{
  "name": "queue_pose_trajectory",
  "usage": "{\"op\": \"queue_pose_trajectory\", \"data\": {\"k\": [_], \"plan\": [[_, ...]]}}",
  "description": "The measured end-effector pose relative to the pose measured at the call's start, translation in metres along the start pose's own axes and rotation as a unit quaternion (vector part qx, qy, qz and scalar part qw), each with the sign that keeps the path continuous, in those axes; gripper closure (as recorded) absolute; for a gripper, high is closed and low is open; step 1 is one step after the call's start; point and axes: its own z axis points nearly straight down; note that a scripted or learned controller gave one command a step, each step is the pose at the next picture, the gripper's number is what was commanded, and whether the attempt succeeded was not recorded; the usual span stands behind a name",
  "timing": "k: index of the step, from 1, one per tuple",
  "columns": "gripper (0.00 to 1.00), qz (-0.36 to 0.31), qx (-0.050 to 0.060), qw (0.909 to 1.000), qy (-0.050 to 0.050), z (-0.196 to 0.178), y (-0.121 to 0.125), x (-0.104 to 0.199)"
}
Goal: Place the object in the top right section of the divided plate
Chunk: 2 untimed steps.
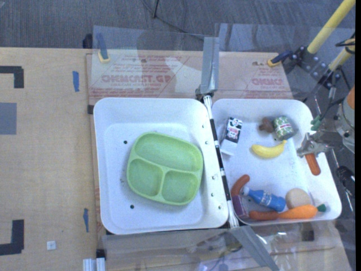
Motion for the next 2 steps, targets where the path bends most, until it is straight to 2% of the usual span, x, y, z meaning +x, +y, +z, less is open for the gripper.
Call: {"op": "queue_pose_trajectory", "data": {"k": [1, 2], "plan": [[1.0, -0.001, 0.0, 1.0, 0.0, -0.003, 0.03, 0.09], [1.0, -0.227, -0.002, 0.974, 0.0, -0.071, 0.063, 0.221]]}}
